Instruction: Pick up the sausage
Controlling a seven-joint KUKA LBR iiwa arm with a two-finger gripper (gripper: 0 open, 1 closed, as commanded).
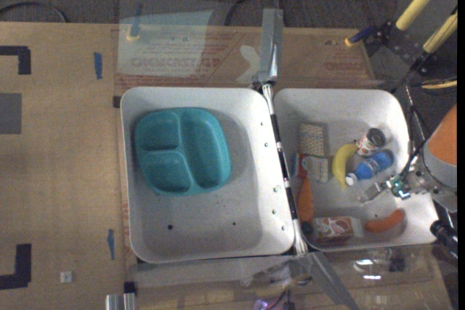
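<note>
Brown cardboard covers the tabletop [65, 156], with two shallow white bins set side by side at its middle and dark carpet beyond the far edge. In the camera view, the left bin [145, 232] holds a teal divided plate [182, 149] toward its far-left part; the near half of that bin's floor is bare and offers wide room. The right bin [330, 107] is crowded along its left wall and near edge. An orange carrot-like piece [306, 201] lies against the left wall, a small red-and-white carton [336, 228] sits at the near edge, and a patterned packet [312, 137] lies farther back. A banana [341, 162] curves near the middle, just beside a blue bottle [371, 166] and a small can [371, 141].

The sausage [384, 221] lies in the near-right part of the right bin, close to the near rim, well apart from the carton and with a strip of bare floor around it. The end effector [386, 187] reaches in over the right rim and hangs just beyond the sausage, near the blue bottle; the metal parts blur together, so whether its fingers are apart or together is hard to judge, and nothing appears between them. The far-right corner of this bin stays open.
</note>
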